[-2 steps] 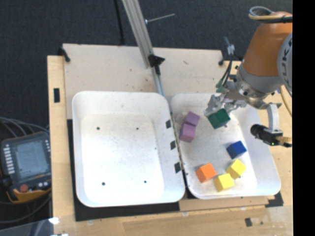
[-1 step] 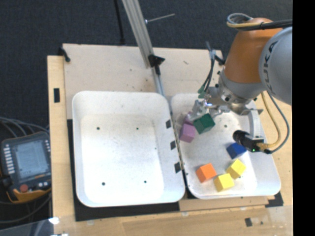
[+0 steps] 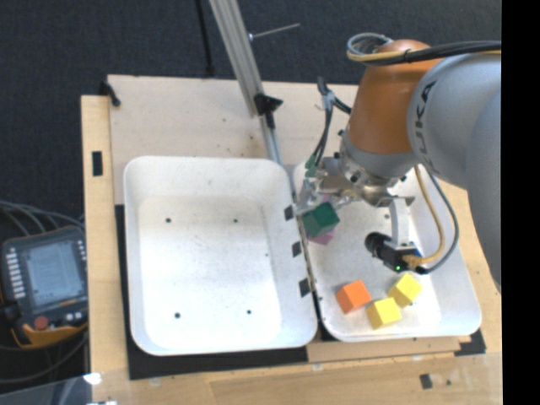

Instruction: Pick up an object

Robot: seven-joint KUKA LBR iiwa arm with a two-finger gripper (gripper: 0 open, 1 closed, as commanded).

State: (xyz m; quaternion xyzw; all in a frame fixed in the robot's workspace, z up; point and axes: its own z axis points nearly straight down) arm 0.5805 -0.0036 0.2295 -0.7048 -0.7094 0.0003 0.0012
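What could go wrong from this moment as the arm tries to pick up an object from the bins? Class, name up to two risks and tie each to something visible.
1. The gripper is at the green block, close to the wall between the bins. The block could catch on it or fall.
2. A pinkish object lies just under the green block, so it might be dragged along.

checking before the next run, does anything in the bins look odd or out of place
Nothing stands out. A green block sits tilted under the gripper at the right bin's left wall, over something pinkish. An orange cube and two yellow cubes lie intact.
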